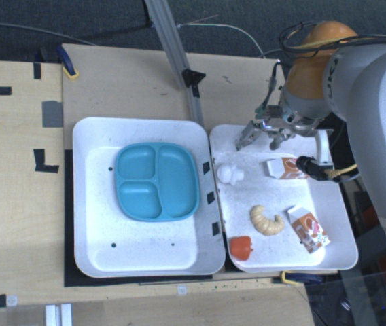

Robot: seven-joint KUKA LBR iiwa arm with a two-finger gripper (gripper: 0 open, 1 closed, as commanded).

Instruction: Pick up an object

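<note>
Hovering over rt bin, nothing gripped

Gripper (259, 137) sits above far edge of the rt bin (336, 250), fingers spread apart, nothing between them. One finger points toward bin's far-left corner, the other angles down nr the middle of the far rim. Arm comes in from upper rt, orange band just above wrist.

Rt bin contents: small white lump (231, 174) nr left wall, closest item to gripper but apart from it; white/orange carton (285, 168) by the far-rt side; croissant (266, 221) mid-bin; second carton (308, 229) just rt of croissant, tilted; red pepper (241, 247) at near-left corner.

Left bin (91, 250) holds a blue divided plate (157, 182), three compartments, lying flat, well apart from gripper.
</note>
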